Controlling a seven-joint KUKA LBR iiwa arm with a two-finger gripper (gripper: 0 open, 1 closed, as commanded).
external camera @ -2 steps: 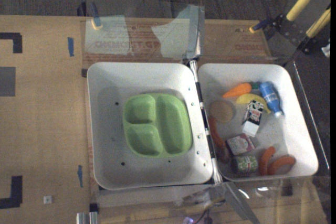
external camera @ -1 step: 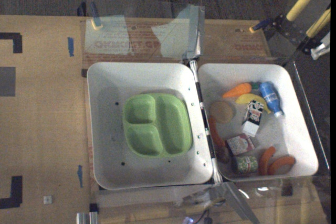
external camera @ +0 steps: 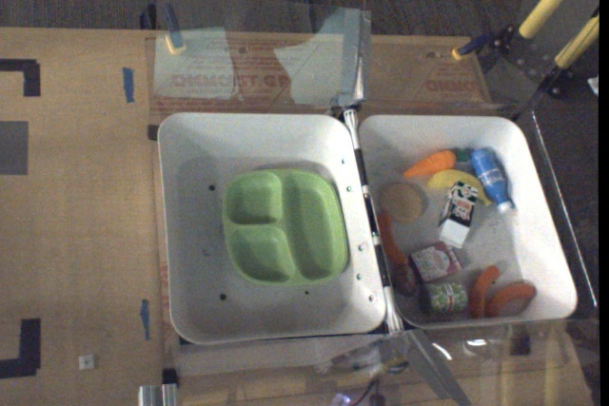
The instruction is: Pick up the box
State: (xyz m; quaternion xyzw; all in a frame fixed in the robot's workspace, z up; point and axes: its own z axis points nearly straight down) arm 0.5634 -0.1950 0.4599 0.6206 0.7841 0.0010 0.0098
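You have two white bins side by side on the cardboard-covered bench; the left bin (external camera: pixel 181 204) holds a green divided plate (external camera: pixel 285 225) lying flat near its middle; the right bin (external camera: pixel 542 233) holds the clutter. Your box (external camera: pixel 435 260), small with pink and white faces, lies in the lower middle of the right bin; just below it, close enough that you cannot tell whether they touch, is a green-labelled can (external camera: pixel 445 297); to the can's right lie two orange sausage-shaped pieces (external camera: pixel 483 288) (external camera: pixel 512 298), close together. Above the box and apart from it you see a black-and-white carton (external camera: pixel 460 204), tilted, its upper end against a yellow banana (external camera: pixel 447 180); a blue bottle (external camera: pixel 490 178) lies just right of the banana, and an orange carrot (external camera: pixel 430 164) lies at its upper left. A tan round disc (external camera: pixel 404 201) lies left of the carton; a thin orange-red piece (external camera: pixel 385 238) runs along the bin's left wall. As for the pincer's state, you cannot tell it from this view.
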